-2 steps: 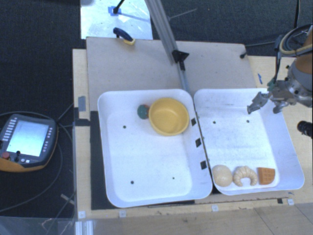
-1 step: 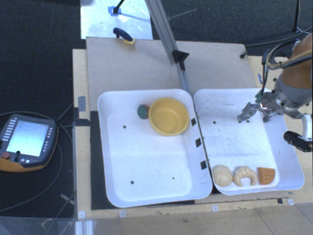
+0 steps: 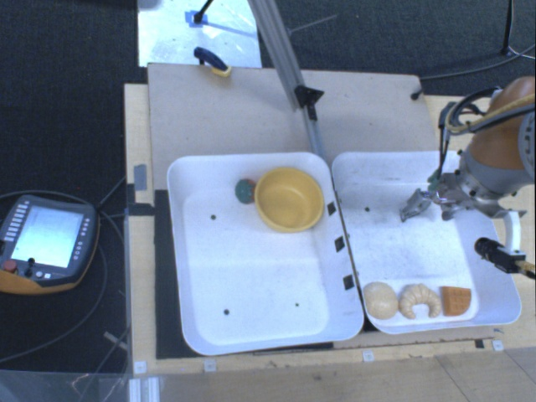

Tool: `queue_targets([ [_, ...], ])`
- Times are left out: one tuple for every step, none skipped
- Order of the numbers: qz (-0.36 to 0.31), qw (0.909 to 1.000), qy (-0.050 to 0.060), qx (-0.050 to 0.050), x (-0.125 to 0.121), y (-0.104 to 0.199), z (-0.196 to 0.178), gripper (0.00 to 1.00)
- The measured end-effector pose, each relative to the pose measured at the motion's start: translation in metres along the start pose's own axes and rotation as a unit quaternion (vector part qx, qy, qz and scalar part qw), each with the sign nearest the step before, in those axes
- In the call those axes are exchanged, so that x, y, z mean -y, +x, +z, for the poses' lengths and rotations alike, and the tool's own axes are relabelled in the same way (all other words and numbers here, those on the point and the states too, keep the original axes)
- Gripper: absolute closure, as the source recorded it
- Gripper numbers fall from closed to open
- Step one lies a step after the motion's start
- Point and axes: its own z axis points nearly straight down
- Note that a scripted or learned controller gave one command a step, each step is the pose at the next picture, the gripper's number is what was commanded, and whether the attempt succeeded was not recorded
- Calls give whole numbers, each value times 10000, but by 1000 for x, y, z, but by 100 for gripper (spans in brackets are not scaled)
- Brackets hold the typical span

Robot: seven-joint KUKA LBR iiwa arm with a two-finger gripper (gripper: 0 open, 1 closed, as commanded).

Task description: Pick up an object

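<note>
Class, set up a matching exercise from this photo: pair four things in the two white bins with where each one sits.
Things:
1. yellow bowl
2. green ball
3. croissant
4. claw

Places:
A. above the right bin's upper part
B. right bin's near edge, between a round bun and a brown piece
C. left bin's far right corner
D. touching the bowl's left side

Pairs: 1-C, 2-D, 3-B, 4-A

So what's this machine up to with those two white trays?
A robot arm reaches in from the right, its hand poised over the right tray, holding nothing that shows. Three pieces of toy food sit along that tray's near edge: a pale bun, a croissant and an orange-brown piece. The left tray holds a yellow bowl beside a small green ball.
</note>
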Motion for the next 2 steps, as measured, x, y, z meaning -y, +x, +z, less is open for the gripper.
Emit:
queue_targets([
  [-2,10000,-25,7,-1,0,-13,100],
  [-5,10000,-35,8,-8,-1,-57,100],
])
